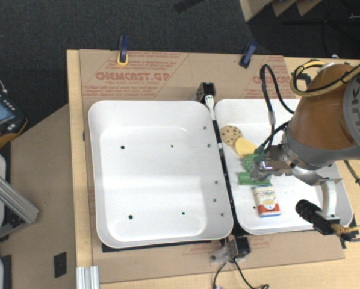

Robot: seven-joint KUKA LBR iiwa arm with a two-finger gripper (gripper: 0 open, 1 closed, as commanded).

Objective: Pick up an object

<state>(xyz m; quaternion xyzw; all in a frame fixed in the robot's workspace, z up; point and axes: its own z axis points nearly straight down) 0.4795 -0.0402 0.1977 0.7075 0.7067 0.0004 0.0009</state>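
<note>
- Green object [247, 172] lies in the right bin [342, 203], near its left wall, between a yellow piece [245, 146] and a small carton [266, 200].
- Gripper [262, 164] is just above it; how far it is open I cannot tell.
- Risk: the items are crowded, so it may push them aside or grasp two.

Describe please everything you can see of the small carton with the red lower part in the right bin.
The small carton lies flat on the floor of the right bin, near its front wall. It looks like a printed cardboard box, pale on its upper part and red on its lower part; the print is too small to read. A green object lies just above it, under the gripper. Whether they touch is unclear.
</note>
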